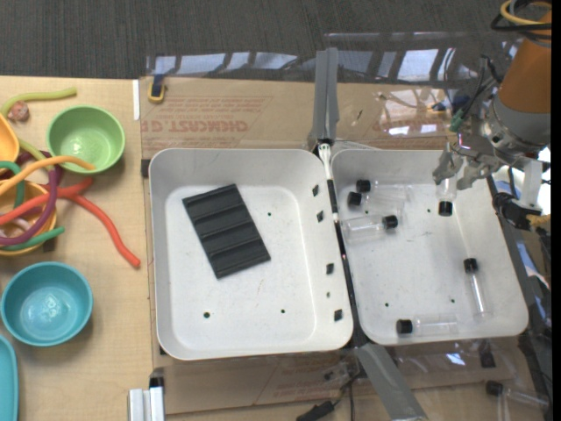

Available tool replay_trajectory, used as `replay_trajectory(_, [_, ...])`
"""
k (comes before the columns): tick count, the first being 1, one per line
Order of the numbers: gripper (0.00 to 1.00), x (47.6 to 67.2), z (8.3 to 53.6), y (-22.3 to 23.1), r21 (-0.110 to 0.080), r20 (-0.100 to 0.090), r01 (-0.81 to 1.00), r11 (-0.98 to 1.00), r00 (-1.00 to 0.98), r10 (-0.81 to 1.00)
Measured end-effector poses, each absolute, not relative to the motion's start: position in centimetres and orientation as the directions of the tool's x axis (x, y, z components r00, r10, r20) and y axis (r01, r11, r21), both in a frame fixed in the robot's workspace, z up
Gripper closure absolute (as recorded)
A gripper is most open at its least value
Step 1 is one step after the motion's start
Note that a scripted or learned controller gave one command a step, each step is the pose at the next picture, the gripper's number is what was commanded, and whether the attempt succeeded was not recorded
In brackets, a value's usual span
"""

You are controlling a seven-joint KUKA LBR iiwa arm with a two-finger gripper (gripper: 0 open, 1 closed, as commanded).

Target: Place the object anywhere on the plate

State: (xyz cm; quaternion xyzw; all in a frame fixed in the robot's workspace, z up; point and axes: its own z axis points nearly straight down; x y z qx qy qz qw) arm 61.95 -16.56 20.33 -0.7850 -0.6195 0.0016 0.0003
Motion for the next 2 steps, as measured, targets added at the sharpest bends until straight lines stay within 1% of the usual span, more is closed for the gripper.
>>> replay_trajectory(1, [1.0, 56.0, 16.3, -9.6, -0.005, -0.001, 0.981, -0.194, 0.194, 0.981])
replay_trajectory(2, [1.0, 47.7, 12.1, -9.9, -0.002, 0.0, 0.993, -0.115, 0.115, 0.993])
